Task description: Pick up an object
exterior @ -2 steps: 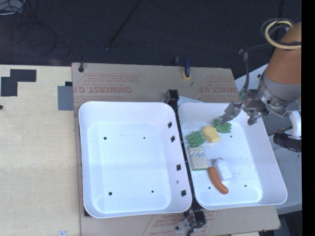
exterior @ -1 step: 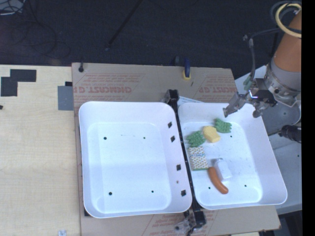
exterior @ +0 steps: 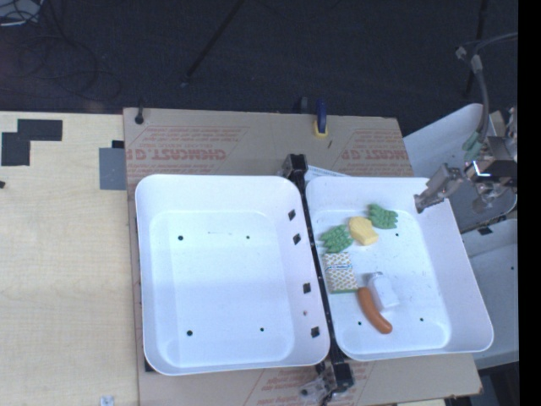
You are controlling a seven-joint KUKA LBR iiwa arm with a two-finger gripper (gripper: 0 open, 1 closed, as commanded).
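Note:
The right bin (exterior: 456, 311) holds several small objects. An orange sausage-shaped piece (exterior: 374, 309) lies near its front, with a small white block (exterior: 384, 289) touching it. A checked cloth-like piece (exterior: 339, 271) lies by the left wall. Further back, a yellow chunk (exterior: 363, 231) sits between two green leafy pieces (exterior: 336, 238) (exterior: 383, 216). My gripper (exterior: 431, 193) hovers over the bin's back right rim, to the right of these objects and apart from them all.
The left bin (exterior: 161, 311) stands beside the right one on a cardboard sheet (exterior: 211, 146). Black clips (exterior: 296, 166) join the bins along the middle. The light wooden bench (exterior: 59, 269) stretches to the left. Cables and arm hardware (exterior: 490, 163) crowd the right edge.

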